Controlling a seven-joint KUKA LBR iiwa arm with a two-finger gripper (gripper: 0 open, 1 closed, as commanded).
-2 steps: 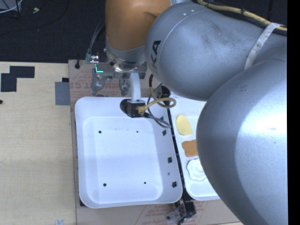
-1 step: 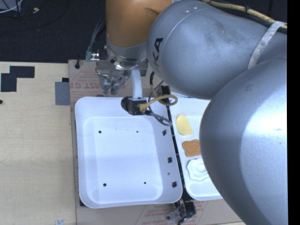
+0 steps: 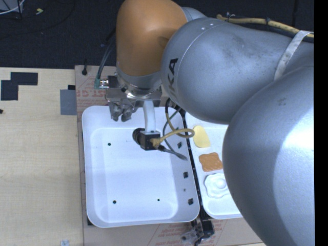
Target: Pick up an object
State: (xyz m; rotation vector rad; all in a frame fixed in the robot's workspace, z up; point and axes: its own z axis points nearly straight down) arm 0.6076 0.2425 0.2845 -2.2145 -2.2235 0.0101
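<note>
left bin [image 3: 102,199] floor open, arm [image 3: 230,70] overhanging right bin [image 3: 215,211]

This is a robotics lab or test cell rather than a home or shop. A large grey industrial arm [image 3: 241,76] with an orange band [image 3: 146,32] reaches over a plywood bench [image 3: 36,152] bearing two shallow white bins [image 3: 95,199] side by side. Loose cables [image 3: 177,132] hang near the wrist, and black squares [image 3: 20,83] mark the bench's far left corner against a dark backdrop.
</note>
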